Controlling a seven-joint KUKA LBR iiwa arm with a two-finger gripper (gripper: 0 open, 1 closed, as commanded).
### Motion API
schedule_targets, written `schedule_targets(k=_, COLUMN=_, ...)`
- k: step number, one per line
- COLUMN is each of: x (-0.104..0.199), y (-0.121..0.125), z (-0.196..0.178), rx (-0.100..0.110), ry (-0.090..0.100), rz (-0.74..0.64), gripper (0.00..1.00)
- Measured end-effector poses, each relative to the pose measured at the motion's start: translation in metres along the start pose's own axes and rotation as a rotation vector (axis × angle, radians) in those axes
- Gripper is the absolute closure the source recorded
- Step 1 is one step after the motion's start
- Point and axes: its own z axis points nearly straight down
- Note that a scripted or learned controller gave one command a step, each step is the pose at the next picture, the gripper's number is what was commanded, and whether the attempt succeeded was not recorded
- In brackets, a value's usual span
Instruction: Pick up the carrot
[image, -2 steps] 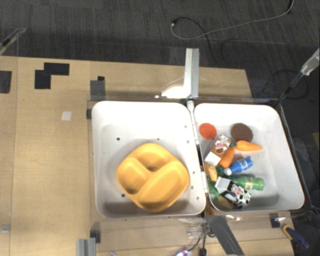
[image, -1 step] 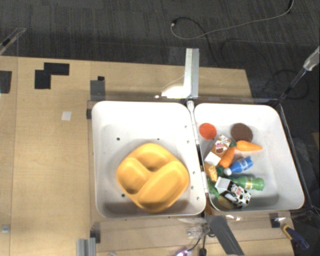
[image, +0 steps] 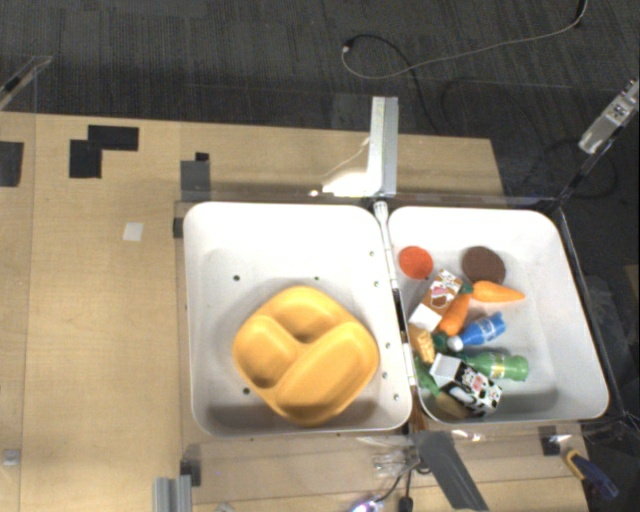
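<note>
Orange tapered plastic carrot (image: 496, 292) lies in the right white bin (image: 575, 300), centre-right of frame, tip pointing right, just below a dark brown round disc (image: 484, 264). An orange-red ball (image: 416, 262) sits to its upper left; a blue bottle (image: 484, 330) and a green bottle (image: 496, 367) lie below. A yellow lumpy moulded tray (image: 305, 352) sits in the left white bin (image: 215, 300). End effector state: cannot tell.
</note>
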Motion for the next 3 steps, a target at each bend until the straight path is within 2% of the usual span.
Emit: schedule_targets(k=3, x=-0.001, y=0.006, z=-0.041, rx=-0.019, ry=-0.028, rz=-0.012, gripper=1.00)
